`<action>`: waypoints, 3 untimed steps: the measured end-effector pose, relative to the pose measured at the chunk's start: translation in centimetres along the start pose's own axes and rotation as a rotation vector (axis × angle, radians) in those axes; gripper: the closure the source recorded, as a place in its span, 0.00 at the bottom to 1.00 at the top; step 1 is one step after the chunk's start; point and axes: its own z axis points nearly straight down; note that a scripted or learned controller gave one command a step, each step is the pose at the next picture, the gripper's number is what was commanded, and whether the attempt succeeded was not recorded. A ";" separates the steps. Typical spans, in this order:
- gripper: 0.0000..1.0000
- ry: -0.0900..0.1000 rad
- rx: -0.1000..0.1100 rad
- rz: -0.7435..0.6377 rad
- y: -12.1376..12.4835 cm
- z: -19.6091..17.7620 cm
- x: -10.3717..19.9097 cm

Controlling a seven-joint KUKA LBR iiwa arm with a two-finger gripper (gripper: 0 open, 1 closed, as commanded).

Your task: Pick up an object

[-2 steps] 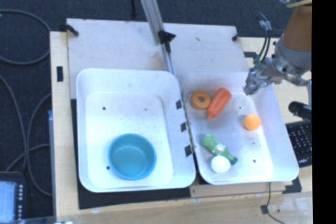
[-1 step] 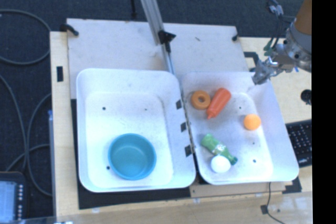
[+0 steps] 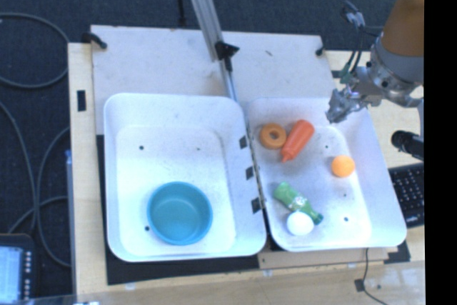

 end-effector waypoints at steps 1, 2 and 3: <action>1.00 -0.001 0.003 0.001 -1.6 1.8 5.1; 1.00 -0.001 0.004 0.001 -3.0 2.6 9.0; 1.00 0.001 0.006 0.000 -3.6 2.7 14.1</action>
